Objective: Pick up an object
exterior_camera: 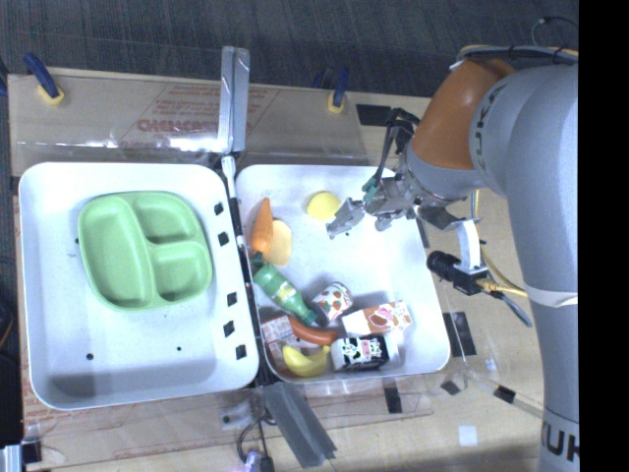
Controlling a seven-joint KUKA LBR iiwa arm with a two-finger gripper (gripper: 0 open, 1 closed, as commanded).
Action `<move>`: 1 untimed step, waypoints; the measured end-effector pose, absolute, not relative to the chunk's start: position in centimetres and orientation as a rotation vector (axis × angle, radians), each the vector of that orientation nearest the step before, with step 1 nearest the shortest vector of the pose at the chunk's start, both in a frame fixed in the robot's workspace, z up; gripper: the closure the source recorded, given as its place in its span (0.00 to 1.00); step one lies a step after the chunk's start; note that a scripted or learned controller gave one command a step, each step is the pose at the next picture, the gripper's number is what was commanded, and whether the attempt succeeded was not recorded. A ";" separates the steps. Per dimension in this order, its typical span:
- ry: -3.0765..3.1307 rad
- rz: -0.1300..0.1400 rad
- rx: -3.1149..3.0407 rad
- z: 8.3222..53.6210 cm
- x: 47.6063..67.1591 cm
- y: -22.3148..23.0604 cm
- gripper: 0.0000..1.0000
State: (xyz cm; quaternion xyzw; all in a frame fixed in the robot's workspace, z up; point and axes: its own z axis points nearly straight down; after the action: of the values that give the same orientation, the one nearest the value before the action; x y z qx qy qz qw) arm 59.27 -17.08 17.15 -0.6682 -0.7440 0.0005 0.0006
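Overhead, gripper point(361, 213) hovers above 2 cartons point(373, 333), 1 banana point(305, 361), 1 bottle point(283, 292)

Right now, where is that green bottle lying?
The green bottle lies in the right bin, close to the divider on its left side, just below the orange carrot and beside the strawberry carton.

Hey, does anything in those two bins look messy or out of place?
Somewhat. The toy food is jumbled along the right white bin's left and near edges, the green plastic bottle lying on its side. The green divided tray sits flat in the left bin.
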 end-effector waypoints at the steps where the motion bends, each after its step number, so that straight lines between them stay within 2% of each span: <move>1: -2.267 0.004 -2.168 11.9 51.7 -15.7 0.00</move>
State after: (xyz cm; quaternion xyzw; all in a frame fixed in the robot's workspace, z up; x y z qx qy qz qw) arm 51.73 -15.70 11.91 -0.6912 -0.7227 0.0012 0.0021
